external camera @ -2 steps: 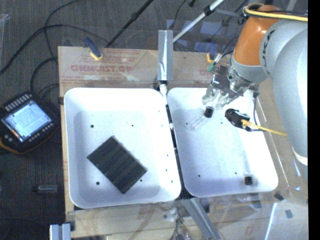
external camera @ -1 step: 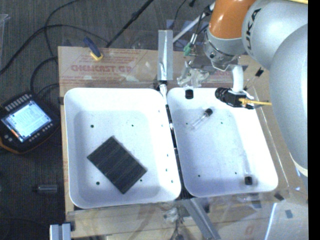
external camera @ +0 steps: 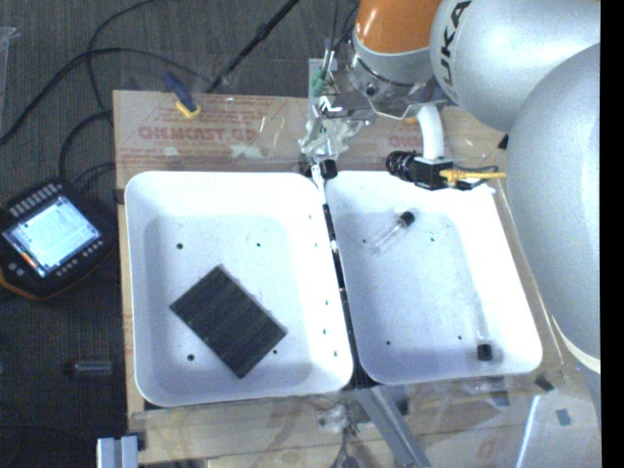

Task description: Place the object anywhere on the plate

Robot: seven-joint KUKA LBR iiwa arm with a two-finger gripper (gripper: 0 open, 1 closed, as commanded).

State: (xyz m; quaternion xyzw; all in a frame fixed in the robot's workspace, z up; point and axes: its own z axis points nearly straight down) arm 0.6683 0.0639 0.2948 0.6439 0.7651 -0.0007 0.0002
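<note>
The arm (external camera: 507, 37) reaches in from the view's right. Its thick grey links fill the upper right corner, and its orange band (external camera: 395, 8) sits at the top, just above the wrist. From there the wrist slants down and to the view's left, so the hand (external camera: 320, 159) hangs at the far end of the seam where the two white bins meet. Its tip is just above their far rims. The hand is small and cluttered in this view, so I cannot tell whether it is released or clenched, and nothing can be seen in its grasp.

The small clear tube (external camera: 392, 232) with a dark cap lies on the floor of the right bin (external camera: 429, 300). It is near the hand, a little toward the camera and to the hand's right in the view, and it lies at a slant and apart from the hand.

The dark ribbed plate (external camera: 229, 320) lies flat and turned cornerwise in the left bin (external camera: 141, 291). It is well apart from the hand, toward the camera and to the view's left, with nothing on it.

A small black block (external camera: 484, 352) sits in the near right corner of the right bin, farthest from the hand.

Beyond the hand to the view's left, a blue clip (external camera: 181, 96) rests on the worktop (external camera: 224, 130). A control pad (external camera: 49, 237) with a lit screen lies off the worktop, far to the left.
</note>
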